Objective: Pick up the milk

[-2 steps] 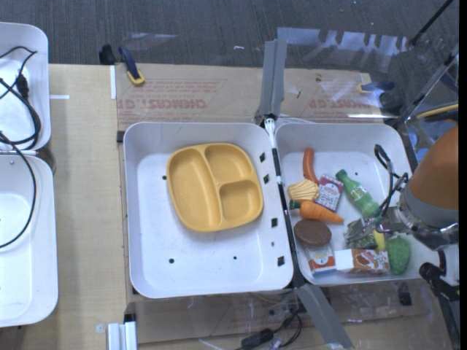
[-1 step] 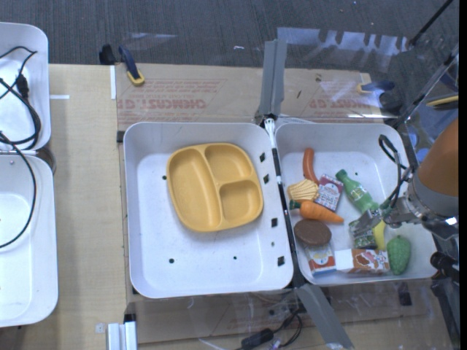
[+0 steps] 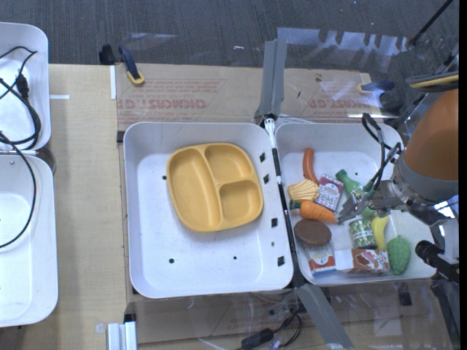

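Camera view: the gripper (image 3: pixel 355 208) hangs low in the right bin (image 3: pixel 343 138) among toy foods beside a carrot (image 3: pixel 318 211); whether it grips anything cannot be told.

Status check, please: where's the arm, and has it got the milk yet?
Gripper low in right bin. Likely milk carton by front wall, apart from gripper. Cookie crowds it.

milk (image 3: pixel 321 260) | small white carton, reddish label on its face (print too small to read) | lying flat | right bin (image 3: pixel 332 143), near its front edge | just below a round brown item (image 3: pixel 312 232)
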You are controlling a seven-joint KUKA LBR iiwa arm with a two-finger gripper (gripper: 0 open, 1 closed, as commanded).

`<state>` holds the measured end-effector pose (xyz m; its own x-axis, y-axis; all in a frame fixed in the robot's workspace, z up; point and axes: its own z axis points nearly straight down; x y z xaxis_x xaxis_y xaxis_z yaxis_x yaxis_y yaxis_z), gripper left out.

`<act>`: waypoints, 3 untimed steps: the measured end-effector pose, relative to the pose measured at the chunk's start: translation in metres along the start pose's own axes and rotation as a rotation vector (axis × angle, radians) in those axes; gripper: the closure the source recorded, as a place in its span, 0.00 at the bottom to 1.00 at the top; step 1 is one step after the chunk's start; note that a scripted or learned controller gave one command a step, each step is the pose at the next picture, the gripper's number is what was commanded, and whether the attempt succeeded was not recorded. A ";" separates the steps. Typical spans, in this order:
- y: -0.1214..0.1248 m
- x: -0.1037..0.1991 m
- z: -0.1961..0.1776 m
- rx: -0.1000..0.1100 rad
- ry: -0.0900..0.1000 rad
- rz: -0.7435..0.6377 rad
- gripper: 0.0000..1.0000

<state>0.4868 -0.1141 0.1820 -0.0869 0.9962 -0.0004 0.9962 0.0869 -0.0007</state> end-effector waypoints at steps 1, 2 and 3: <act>-0.011 -0.017 0.086 0.000 -0.001 -0.202 0.00; -0.010 -0.016 0.021 -0.002 -0.001 -0.555 0.00; 0.029 0.007 -0.113 -0.001 0.000 -0.765 0.00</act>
<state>0.5156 -0.1044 0.2951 -0.7523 0.6588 -0.0004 0.6588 0.7523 -0.0001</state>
